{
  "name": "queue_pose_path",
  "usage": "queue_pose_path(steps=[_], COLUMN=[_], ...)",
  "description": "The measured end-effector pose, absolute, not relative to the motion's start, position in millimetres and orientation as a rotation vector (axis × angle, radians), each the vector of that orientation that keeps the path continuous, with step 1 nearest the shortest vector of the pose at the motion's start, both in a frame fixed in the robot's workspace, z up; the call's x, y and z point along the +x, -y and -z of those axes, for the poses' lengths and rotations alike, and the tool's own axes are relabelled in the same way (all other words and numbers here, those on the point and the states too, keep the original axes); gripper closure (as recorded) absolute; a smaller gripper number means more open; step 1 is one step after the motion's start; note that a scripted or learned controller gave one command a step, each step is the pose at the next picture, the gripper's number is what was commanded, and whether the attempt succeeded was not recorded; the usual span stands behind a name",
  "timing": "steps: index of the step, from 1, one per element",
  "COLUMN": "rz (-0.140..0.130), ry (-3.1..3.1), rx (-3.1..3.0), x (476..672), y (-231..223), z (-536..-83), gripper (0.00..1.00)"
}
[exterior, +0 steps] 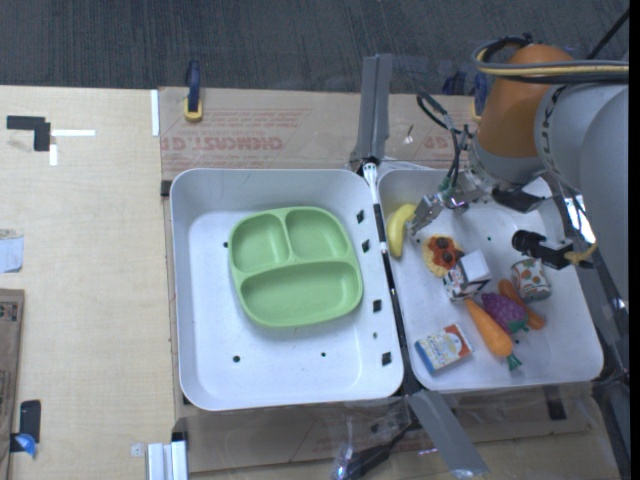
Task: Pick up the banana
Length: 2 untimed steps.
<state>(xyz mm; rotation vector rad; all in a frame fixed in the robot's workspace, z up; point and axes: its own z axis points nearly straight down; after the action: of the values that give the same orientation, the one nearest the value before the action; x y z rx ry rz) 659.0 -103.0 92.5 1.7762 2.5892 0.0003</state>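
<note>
Yellow banana (399, 229), curved, unbruised as far as you can see, lies in the right bin (580, 358) against its left wall, beside the divider. Gripper (432, 211) hovers just right of it; jaws look slightly parted, holding nothing. Judged step: approach. Next you need a shift left, descent, then closing across the fruit's narrow width.

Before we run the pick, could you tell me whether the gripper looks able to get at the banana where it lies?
Probably yes: the banana lies uncovered by the right bin's left wall, the gripper just beside it. That wall may crowd one finger.
</note>
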Motion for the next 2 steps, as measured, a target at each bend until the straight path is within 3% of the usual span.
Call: queue_pose_path(steps=[2], rz=[0.0], ry=[-2.589], rx=[1.776], x=[659.0], y=[103.0], z=[-92.5], gripper=[0.0])
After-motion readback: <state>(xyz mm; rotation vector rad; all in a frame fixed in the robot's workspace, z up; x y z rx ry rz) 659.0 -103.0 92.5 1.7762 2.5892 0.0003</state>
